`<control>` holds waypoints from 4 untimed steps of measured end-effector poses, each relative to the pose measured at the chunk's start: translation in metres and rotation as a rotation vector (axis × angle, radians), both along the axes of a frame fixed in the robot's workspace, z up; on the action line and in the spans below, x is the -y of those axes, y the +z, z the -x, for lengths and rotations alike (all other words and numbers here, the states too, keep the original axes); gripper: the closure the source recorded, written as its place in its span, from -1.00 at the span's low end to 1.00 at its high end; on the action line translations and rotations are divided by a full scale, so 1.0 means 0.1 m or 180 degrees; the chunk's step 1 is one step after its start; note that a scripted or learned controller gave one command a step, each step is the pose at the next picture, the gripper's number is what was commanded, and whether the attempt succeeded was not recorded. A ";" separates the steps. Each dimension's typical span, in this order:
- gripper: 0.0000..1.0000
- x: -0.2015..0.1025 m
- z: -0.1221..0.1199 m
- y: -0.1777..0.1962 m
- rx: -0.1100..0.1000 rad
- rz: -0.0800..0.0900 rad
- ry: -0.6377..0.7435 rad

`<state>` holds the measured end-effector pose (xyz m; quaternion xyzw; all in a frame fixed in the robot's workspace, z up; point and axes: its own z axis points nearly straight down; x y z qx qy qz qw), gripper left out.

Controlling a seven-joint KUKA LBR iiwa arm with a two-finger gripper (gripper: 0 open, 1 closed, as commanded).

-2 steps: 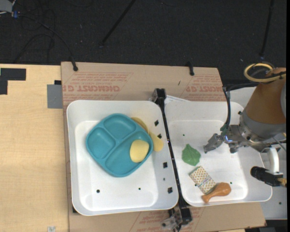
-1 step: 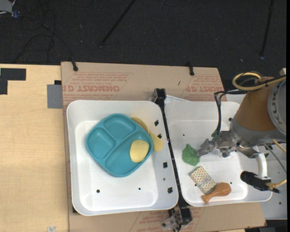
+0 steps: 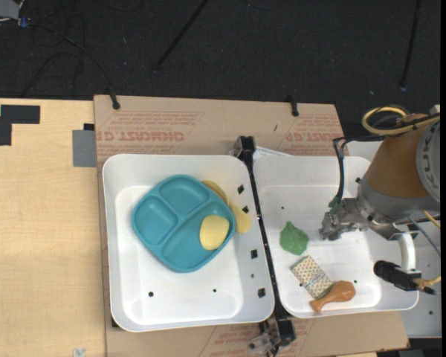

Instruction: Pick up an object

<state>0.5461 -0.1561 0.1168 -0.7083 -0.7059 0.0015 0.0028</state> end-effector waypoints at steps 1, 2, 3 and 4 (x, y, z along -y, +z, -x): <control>1.00 -0.04 -0.08 0.46 0.0025 0.0006 0.0016; 1.00 -0.10 -0.06 1.06 0.0028 0.0007 0.0018; 1.00 -0.17 -0.11 1.53 0.0028 0.0007 0.0018; 1.00 -0.63 -0.19 1.37 0.0006 -0.0001 0.0023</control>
